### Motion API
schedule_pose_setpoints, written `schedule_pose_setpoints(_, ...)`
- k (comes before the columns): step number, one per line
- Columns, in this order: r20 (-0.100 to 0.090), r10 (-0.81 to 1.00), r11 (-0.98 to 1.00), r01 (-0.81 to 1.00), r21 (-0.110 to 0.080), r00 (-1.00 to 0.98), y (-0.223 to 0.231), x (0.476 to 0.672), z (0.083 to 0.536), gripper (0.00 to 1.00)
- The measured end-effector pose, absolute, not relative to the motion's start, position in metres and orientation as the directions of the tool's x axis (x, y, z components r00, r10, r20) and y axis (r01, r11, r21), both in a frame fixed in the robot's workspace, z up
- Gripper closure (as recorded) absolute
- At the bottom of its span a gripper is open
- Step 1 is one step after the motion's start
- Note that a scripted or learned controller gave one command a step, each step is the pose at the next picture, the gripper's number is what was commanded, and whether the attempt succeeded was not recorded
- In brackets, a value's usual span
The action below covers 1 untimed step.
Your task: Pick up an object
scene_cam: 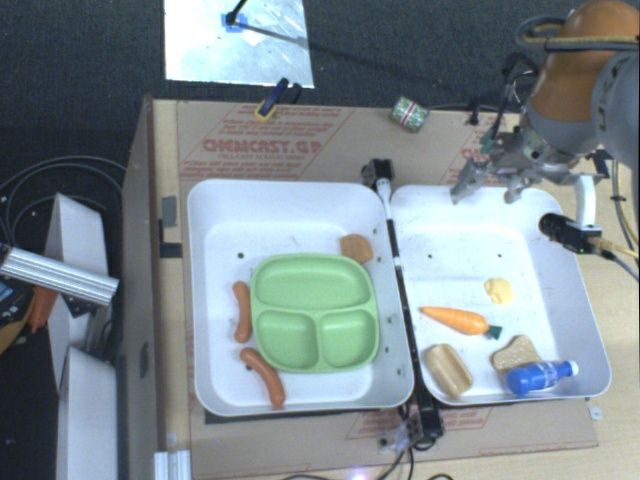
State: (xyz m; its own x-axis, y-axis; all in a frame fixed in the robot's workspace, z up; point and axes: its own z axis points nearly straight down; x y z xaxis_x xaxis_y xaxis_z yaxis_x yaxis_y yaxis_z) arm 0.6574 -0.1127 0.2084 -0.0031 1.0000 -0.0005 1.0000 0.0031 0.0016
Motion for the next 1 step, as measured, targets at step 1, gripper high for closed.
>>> schedule_pose_setpoints(1, -0.002, 1.000, 0.002, 1.000, 0.002, -0.002, -0.2016, 0.6273, 0.1769, 0.00)
